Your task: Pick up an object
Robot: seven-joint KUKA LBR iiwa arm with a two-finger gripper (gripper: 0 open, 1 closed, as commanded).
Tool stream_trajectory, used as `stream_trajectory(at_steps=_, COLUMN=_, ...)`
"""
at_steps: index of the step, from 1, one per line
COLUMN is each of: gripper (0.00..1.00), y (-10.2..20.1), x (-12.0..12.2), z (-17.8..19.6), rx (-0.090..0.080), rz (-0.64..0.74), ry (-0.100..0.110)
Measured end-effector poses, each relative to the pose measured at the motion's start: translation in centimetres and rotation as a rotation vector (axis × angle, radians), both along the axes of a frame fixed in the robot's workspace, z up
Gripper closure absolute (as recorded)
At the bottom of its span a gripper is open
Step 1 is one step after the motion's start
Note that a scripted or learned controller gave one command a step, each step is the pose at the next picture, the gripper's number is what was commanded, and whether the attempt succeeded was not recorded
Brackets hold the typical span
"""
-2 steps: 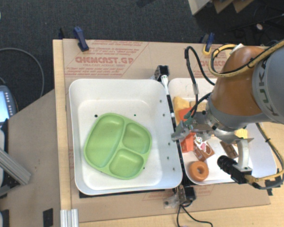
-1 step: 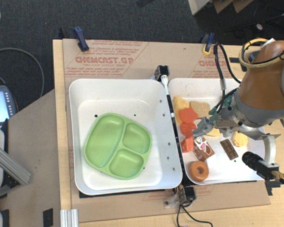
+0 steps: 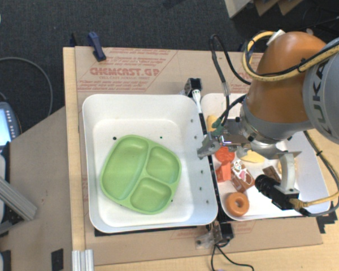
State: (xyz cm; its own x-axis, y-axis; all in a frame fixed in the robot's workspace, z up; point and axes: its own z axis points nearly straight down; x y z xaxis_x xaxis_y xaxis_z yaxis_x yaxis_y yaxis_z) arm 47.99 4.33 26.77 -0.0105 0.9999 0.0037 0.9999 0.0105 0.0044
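Note:
My gripper [image 3: 211, 145] reaches down at the left edge of the right bin [image 3: 212, 101], close to the wall between the two bins. Its tip is hidden under the wrist and some grey hardware. Just below it lies an orange-red toy block [image 3: 224, 171]. A small red and brown toy [image 3: 243, 178] sits beside that block. An orange doughnut [image 3: 236, 204] rests near the bin's front edge. A yellow piece [image 3: 213, 121] peeks out behind the gripper, and a pale yellow slice [image 3: 252, 158] lies under the wrist. I see nothing held.
The left bin [image 3: 96, 109] holds a green divided plate [image 3: 140, 173]. The arm's orange band [image 3: 282, 72] and grey wrist cover much of the right bin. A black part [image 3: 276, 193] and cables lie over its front right. Cardboard surrounds both bins.

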Motion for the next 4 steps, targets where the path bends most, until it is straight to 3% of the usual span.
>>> stream_trajectory(at_steps=1, gripper=1.0, y=-0.6, x=0.0, z=0.9, rx=-0.004, rz=-0.009, ry=0.002)
stream_trajectory(at_steps=2, gripper=1.0, y=6.7, x=0.0, z=12.3, rx=0.002, rz=0.0, ry=-0.01)
stream_trajectory(at_steps=3, gripper=1.0, y=3.1, x=0.1, z=6.1, rx=-0.006, rz=-0.015, ry=0.012)
stream_trajectory(at_steps=4, gripper=1.0, y=12.4, x=3.3, z=15.1, rx=0.002, rz=-0.002, ry=-0.008)
